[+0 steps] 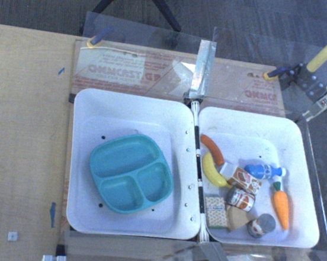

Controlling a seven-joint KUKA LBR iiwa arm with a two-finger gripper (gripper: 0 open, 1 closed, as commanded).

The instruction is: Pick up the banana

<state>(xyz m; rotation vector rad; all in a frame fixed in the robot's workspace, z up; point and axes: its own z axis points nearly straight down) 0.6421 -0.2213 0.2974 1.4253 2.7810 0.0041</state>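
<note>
Approach step, by the look of it, nothing grasped yet. Banana (212, 170) lying in the right bin (307, 170) against the divider (194, 161), touching 1 sausage (212, 149) just above. Next: descending over its middle, clear of that sausage. Claw state: cannot tell. Counted: 2 bins, 1 banana, 1 carrot (281, 208), 1 blue tray (130, 173).

Banana (212, 170) hemmed by sausage (212, 148), carton (245, 179)

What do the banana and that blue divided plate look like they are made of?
The banana looks like toy plastic: even yellow, smooth, faintly shiny, with no brown spots. The blue divided plate also looks like moulded plastic, a uniform matte teal with soft rounded ridges between its compartments. Neither can be confirmed by sight alone.
</note>
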